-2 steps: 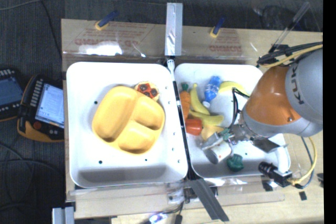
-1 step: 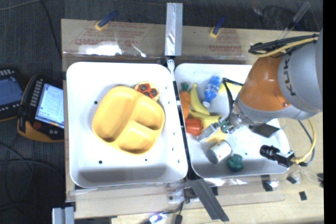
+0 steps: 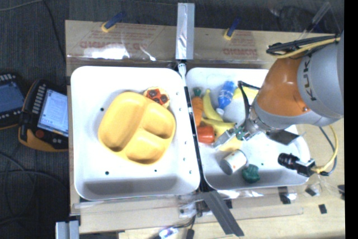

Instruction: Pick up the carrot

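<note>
Here, the carrot (image 3: 197,113) lies in the right bin (image 3: 268,183), lengthwise against its left wall and towards the far left corner. Its nearer end meets a red thing (image 3: 205,133) and is hard to separate from it. A banana (image 3: 210,111) lies just beside the carrot, on the side away from the wall. A blue bottle (image 3: 225,93) sits near the bin's far edge.

The arm (image 3: 291,92) reaches in over the bin's right edge and hides most of that half of the bin. The hand (image 3: 241,133) is low over the middle of the bin, beside a yellow piece (image 3: 226,141) whose shape is unclear. It is near the red thing but apart from the carrot. The hand is small and blurred, so I cannot tell whether it is open or closed, nor whether it grips anything.

Towards the bin's near edge lie a pale cylinder (image 3: 233,161) and a green lump (image 3: 250,174), just beside each other. The left bin (image 3: 84,176) holds a big yellow lump (image 3: 137,127), which partly covers a small red-and-black thing (image 3: 157,95) near the far right corner.
</note>
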You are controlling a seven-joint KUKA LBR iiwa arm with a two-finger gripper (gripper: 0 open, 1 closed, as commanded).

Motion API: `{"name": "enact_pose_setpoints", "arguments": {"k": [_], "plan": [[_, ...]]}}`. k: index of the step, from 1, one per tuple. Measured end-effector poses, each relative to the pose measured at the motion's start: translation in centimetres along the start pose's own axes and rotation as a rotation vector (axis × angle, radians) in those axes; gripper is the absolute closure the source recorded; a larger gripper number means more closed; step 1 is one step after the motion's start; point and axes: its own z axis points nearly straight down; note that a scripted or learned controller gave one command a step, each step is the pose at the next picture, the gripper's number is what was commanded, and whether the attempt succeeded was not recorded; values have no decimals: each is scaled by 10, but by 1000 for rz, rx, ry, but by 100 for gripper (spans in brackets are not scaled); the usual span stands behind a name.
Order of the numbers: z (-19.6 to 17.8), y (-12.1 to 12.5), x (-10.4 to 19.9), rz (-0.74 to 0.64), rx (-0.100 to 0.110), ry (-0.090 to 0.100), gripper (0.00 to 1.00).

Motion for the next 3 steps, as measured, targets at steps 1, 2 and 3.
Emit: {"name": "enact_pose_setpoints", "arguments": {"k": [1, 2, 3], "plan": [[-99, 25, 68, 38, 10, 5, 100], [-177, 23, 8, 58, 10, 2, 100], [-156, -16, -27, -259, 9, 4, 100]]}}
